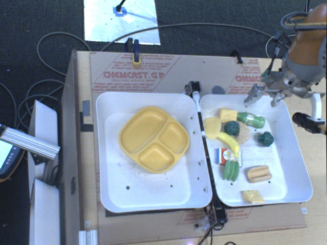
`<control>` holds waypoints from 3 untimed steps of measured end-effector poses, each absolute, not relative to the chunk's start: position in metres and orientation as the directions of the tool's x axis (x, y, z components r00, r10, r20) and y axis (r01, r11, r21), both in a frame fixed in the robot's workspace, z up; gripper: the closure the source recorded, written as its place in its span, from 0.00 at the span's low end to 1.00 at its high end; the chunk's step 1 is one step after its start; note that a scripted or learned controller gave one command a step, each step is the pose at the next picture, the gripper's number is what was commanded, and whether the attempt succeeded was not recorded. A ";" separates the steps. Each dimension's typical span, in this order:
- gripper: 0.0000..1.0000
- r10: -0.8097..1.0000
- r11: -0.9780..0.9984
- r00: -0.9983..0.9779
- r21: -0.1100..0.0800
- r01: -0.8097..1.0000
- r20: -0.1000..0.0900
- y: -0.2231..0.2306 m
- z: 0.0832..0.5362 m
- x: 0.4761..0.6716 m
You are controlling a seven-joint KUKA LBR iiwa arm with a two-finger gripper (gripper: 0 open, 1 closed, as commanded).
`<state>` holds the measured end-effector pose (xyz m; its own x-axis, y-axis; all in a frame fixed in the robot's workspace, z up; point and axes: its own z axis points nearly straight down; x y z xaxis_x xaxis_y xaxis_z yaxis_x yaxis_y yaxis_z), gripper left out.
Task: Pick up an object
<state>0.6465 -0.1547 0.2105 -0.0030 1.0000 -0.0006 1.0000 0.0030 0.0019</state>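
Objects for picking lie together in the right bin point(294, 152), and I see none of them between the fingers. Near the far side of this bin there is a green bottle point(251, 119), lying on its side, with a yellow block point(228, 115) just beside it to the left. Below them I see a dark green broccoli piece point(232, 128) resting on a pale round cracker point(242, 135), and another broccoli piece point(264, 138) a little apart, toward the right wall. A banana point(226, 140) curves down the left part, touching a red and white small box point(223, 155). Green pea pods point(231, 169) lie near the box, a hot dog point(258, 173) is to their right, and a yellow cheese piece point(253, 196) lies near the front wall. The left bin point(112, 188) holds a yellow divided plate point(154, 138). The gripper point(264, 95) hangs above the far right corner of the right bin, its two fingers apart and holding nothing.
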 end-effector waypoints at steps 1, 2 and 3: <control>0.00 1.000 0.005 -0.005 0.001 1.000 0.001 -0.104 0.159 0.616; 0.00 1.000 0.003 -0.003 0.011 1.000 0.000 -0.093 0.089 0.597; 1.00 1.000 0.003 -0.003 0.016 1.000 -0.003 -0.094 0.100 0.598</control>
<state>0.5983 -0.0944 0.1005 -0.0027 1.0000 -0.0034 0.9999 0.0028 0.0157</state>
